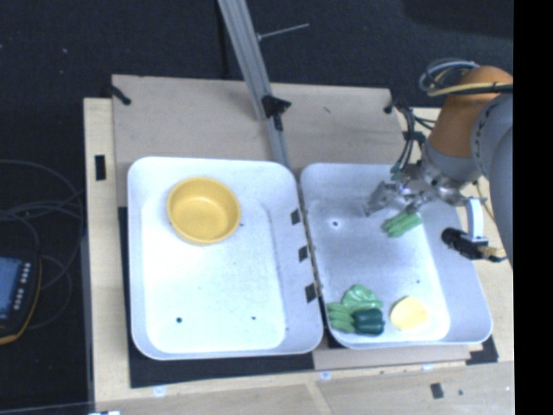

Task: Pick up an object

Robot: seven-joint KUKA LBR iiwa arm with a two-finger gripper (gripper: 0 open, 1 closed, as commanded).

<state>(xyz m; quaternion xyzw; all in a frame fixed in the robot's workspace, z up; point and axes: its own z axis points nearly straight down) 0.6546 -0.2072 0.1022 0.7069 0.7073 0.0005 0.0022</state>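
Observation:
My gripper hangs over the back part of the right bin, below the arm's orange band. A small light green piece lies right at its lower end, touching or just under it; the view does not show whether it is gripped. At the right bin's front edge sit a green leafy toy, a dark green block and a yellow round piece. A yellow bowl stands in the back left of the left bin.
A grey metal pole slants up from the bench behind the bins. A black clip on a cable hangs over the right bin's right side. The divider between the bins carries small black tabs.

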